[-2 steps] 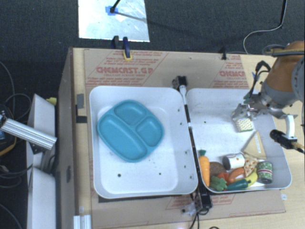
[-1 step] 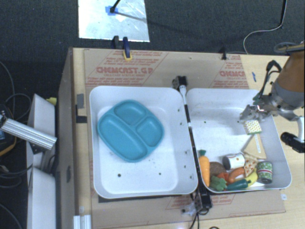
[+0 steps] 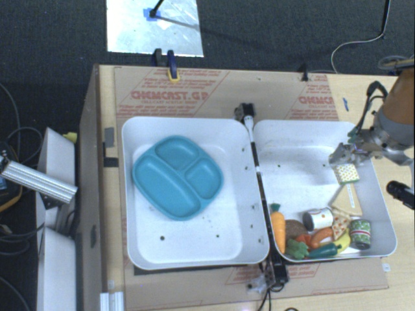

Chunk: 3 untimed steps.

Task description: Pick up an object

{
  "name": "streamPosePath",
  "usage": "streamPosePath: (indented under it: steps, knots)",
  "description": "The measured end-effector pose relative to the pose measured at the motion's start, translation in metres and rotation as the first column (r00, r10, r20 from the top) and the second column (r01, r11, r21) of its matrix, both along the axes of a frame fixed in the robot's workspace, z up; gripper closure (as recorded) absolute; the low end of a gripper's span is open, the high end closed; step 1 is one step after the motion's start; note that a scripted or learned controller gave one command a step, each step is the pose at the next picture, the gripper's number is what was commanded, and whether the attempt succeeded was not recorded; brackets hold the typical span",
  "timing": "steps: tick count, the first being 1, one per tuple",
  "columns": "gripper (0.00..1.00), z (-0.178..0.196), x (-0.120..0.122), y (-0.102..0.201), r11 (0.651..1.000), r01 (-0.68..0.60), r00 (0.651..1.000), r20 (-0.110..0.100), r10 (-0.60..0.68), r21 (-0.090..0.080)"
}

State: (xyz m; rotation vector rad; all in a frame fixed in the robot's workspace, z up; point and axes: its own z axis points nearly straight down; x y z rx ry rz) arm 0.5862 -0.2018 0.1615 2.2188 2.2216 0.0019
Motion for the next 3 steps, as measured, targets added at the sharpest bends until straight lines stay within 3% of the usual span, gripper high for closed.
streamPosePath:
  steps: [1, 2, 3]
  knots:
    - [1.00, 0.005, -0.018, 0.021, 1.000, -0.002, 1.000, -0.001, 0.002, 0.000]
    - [1.00, -0.038, -0.067, 0.086, 1.000, -0.002, 1.000, -0.002, 0.002, 0.001]
    - [1.00, 0.023, -0.036, 0.156, 1.000, -0.002, 1.000, 0.000, 0.002, 0.001]
